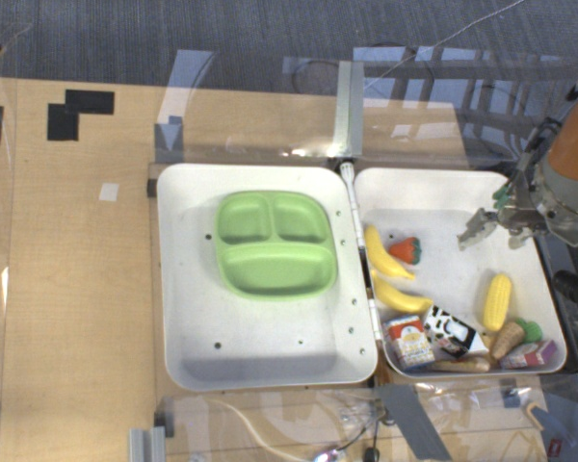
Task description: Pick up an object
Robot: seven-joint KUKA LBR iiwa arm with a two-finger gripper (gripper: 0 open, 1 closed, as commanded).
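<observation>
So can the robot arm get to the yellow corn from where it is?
Probably yes. The gripper hangs over the right bin, and the corn lies just below it in the picture with bare bin floor around it and nothing on top.

I am seeing the arm (pixel 570 166) showing as a rounded grey body with an orange band across it, the orange taking up the upper part near the frame edge. I am noting dark cables or hoses looping beside the wrist, black against the grey. Below the band, the wrist is narrowing into a grey metal gripper (pixel 499 229). Its fingers (pixel 476 229) are looking like pale grey, thin, angular metal pieces. I am picking out a small greenish spot near the gripper base. Screws and markings are too small to read.
</observation>
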